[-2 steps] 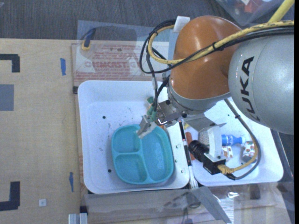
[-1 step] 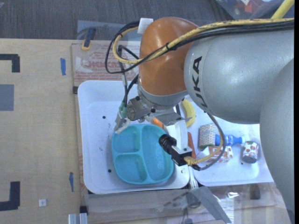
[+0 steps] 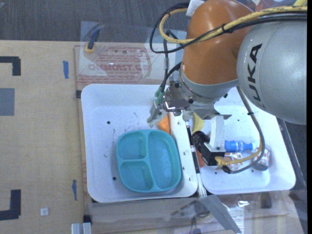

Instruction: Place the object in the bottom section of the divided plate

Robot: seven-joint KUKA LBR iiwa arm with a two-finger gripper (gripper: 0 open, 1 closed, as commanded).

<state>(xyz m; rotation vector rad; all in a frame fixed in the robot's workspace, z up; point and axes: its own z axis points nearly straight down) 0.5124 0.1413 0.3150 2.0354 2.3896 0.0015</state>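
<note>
While the smooth teal divided plate (image 3: 147, 161) lies flat, the metal pincer's (image 3: 162, 115) grip cannot be told.

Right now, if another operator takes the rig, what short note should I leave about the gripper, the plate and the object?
Gripper: hangs low over the left bin, just above the plate's upper right corner. Whether it is open or shut cannot be told.
Divided plate: teal, lying in the left bin, all three sections bare.
Orange object: partly hidden under the gripper, beside the plate's rim, near the wall between the bins. I cannot tell if it is gripped.
Right bin: a blue bottle and other items.
Done: nothing on the plate.
Left: put the object in the bottom section.
</note>
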